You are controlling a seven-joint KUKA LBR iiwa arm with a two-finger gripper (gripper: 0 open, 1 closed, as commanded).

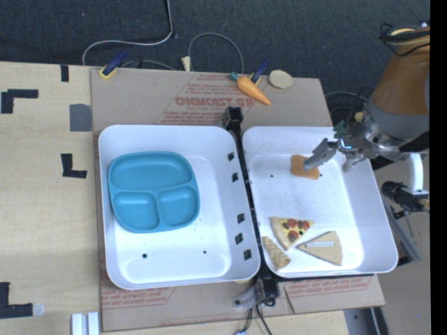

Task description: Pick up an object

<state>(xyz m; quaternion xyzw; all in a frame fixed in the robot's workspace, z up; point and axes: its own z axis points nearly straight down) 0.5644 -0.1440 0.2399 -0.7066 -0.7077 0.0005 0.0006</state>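
Nearest the camera, along the front of the right bin (363, 215), lie three flat food pieces: a small tan wedge (275, 252) at the left, a pizza slice (290, 230) with red dots just behind it, and a pale sandwich triangle (324, 247) to the right, touching or nearly touching the pizza slice. The left bin (122, 257) carries a blue divided tray (152, 190). Both bins rest on a cardboard sheet on the table (42, 222).

Farther back in the right bin sits a small orange-tan piece (303, 167), the likely target. The pincer (323, 153) reaches in from the right at a slant, and its grey tip overlaps the upper right edge of this piece. The piece thus lies just left of and below the tip in the view, and its long axis runs roughly left to right. Whether the fingers are spread or closed cannot be told at this resolution, and no object is visibly between them. Judged from this, the coming move depends on a short shift toward the bin's centre divider to bring the tip squarely over the piece.

Beyond the bins, on the cardboard's far edge, lie a toy carrot (253, 91) and a pale round disc (281, 79).
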